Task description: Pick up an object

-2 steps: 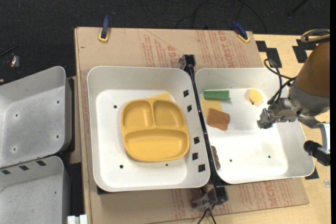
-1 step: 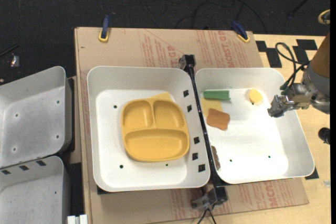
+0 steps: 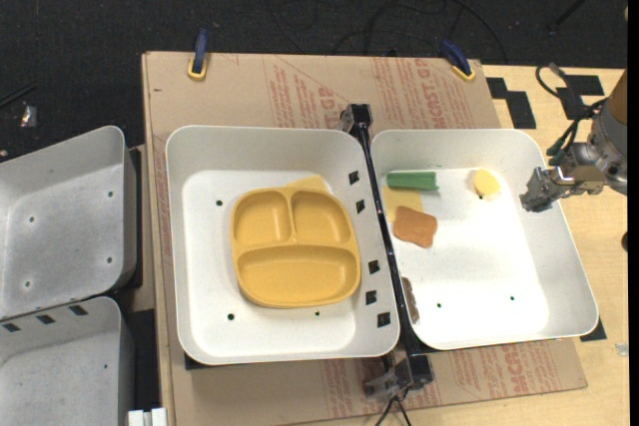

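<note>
The right bin (image 3: 519, 304) holds a green block (image 3: 411, 181) near its upper left, a small yellow piece (image 3: 485, 184) beside it, and an orange-brown chunk (image 3: 415, 228) lying on a flat yellow piece (image 3: 402, 204). My gripper (image 3: 540, 192) hangs over the right bin's right rim, to the right of the small yellow piece and apart from it. Nothing shows between its tips.
The left bin (image 3: 200, 314) carries a yellow divided tray (image 3: 296, 247). A black divider (image 3: 379, 244) runs between the two bins. Blue-and-yellow clamps (image 3: 198, 65) hold the cardboard at the back. White bin lids (image 3: 60, 214) lie off to the left.
</note>
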Controlling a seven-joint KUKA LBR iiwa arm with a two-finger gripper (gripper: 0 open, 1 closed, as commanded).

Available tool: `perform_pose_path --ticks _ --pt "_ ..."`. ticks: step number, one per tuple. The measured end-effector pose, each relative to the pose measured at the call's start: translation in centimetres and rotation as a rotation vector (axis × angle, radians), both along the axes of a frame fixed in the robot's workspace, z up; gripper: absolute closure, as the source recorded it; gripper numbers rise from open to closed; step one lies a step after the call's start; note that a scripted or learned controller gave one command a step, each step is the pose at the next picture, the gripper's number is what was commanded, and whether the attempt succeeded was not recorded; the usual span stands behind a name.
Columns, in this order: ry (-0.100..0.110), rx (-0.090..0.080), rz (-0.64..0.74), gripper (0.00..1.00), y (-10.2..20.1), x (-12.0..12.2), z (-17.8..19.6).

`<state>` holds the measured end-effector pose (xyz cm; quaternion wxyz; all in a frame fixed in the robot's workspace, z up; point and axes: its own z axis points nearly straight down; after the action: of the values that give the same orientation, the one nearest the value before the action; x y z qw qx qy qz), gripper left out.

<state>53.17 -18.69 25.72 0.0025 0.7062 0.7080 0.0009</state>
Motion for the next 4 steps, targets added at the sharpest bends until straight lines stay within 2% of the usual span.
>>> perform_pose_path --ticks 1,2,3,4 --pt "0.004 0.004 0.005 1.0 5.6 -0.2 0.6" --pt "0.007 0.004 0.004 1.0 10.6 -0.6 -0.9" --pt "0.005 0.003 0.005 1.0 15.3 -0.1 -1.0" --pt "0.007 0.004 0.005 1.0 21.1 0.0 -2.1"
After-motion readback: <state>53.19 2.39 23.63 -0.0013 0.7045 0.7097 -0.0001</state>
